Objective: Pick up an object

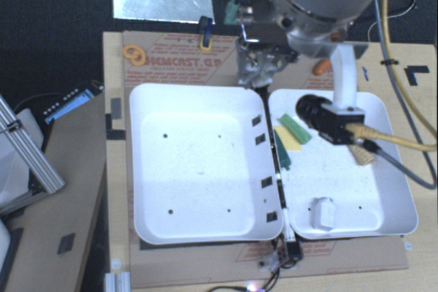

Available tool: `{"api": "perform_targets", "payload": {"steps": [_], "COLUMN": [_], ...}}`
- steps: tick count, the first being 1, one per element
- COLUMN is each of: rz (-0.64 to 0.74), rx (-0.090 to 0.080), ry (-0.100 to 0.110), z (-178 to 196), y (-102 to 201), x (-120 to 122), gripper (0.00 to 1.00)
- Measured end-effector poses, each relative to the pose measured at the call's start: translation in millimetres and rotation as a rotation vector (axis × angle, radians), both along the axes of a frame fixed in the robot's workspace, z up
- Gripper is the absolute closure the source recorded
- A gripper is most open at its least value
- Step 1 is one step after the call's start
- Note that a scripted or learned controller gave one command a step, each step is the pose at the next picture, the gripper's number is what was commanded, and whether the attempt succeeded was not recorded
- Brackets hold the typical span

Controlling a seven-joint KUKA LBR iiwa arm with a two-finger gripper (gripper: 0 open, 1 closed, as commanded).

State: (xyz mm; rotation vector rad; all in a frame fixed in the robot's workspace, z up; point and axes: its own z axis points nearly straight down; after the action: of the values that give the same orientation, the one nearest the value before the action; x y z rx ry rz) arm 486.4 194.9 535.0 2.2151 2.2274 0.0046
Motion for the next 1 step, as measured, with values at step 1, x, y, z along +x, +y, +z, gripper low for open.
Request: {"api": "perform_targets", "payload": {"steps": [1], "rz": [0.000], "rx": [0.000], "ry": [0.000], "z": [-0.1], "y": [21.6], "x": [0.0], "gripper": [1.00]}}
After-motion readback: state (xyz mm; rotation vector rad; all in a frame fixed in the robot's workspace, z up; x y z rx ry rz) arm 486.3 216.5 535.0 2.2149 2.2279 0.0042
